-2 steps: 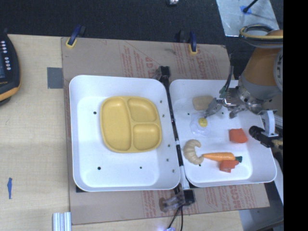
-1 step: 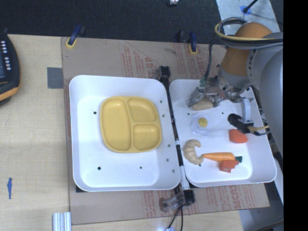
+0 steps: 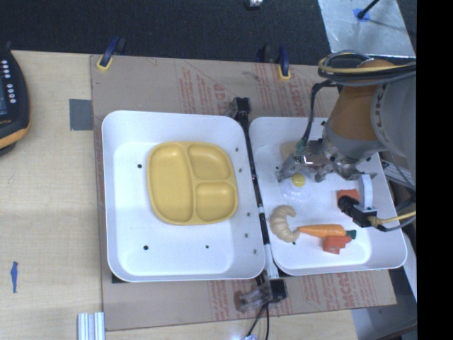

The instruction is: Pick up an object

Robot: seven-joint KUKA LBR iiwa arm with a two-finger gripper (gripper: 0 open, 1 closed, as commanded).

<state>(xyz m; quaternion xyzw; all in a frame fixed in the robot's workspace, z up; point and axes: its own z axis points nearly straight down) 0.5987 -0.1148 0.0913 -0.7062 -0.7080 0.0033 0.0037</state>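
- The arm point(image 3: 368, 112) reaches over the right bin point(image 3: 283, 261), with the gripper point(image 3: 306, 167) low over the middle of that bin's far half.
- A small yellow piece point(image 3: 298, 181) lies just under the gripper's tip; whether the metal touches it cannot be told from this angle.
- How far apart the fingers stand, and whether anything sits between them, cannot be told either; the wrist hides them.
- A croissant point(image 3: 284, 222) lies near the right bin's near-left corner. Just beside it, along the near edge, is a carrot point(image 3: 322, 230), and a red block point(image 3: 335, 244) touches the carrot's leafy end.
- Another red piece point(image 3: 347, 195) sits toward the right edge, partly behind a black fitting.
- The left bin point(image 3: 127, 253) carries a yellow divided plate point(image 3: 192, 182) in its middle.
- Judged step: the descent onto a target, likely the small yellow piece, with no lift made yet.
- The next move calls for closing squarely on that small piece, which may slip aside, then rising straight up.
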